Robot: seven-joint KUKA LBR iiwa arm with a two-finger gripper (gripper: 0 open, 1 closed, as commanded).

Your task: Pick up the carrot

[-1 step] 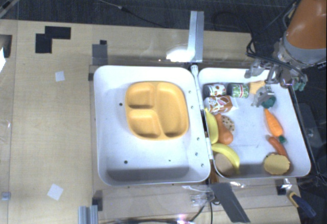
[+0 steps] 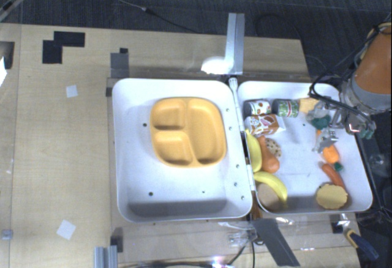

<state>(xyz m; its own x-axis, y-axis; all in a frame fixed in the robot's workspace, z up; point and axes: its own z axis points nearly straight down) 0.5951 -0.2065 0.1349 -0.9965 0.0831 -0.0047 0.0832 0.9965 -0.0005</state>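
Altogether two white bins sit side by side on the pale wooden worktop (image 2: 61,156); the left bin (image 2: 131,138) holds one yellow divided plate (image 2: 185,131) with three compartments; the right bin (image 2: 361,196) holds the clutter. Counted there: two bananas, one (image 2: 253,152) lying along the bin's left wall and one (image 2: 273,185) curved near the front-left corner; one small can (image 2: 258,107) and one dark bottle with a green label (image 2: 286,107) lying on their sides along the back wall; one printed packet (image 2: 266,125) just in front of the can; one reddish-brown oblong piece (image 2: 269,159) beside the first banana; one round yellowish item (image 2: 332,196) near the front-right corner; two orange things on the right side, a stubby orange lump (image 2: 331,153) and a longer carrot (image 2: 334,172) with a bit of green at its upper end.

One grey arm with an orange band (image 2: 375,71) reaches in from the right; its pincer (image 2: 326,137) hangs over the right part of that bin, and whether its fingers are wide or narrow cannot be told; the carrot lies on the bin floor in front of the pincer, past the orange lump, slanting toward the round yellowish item; nothing shows gripped.
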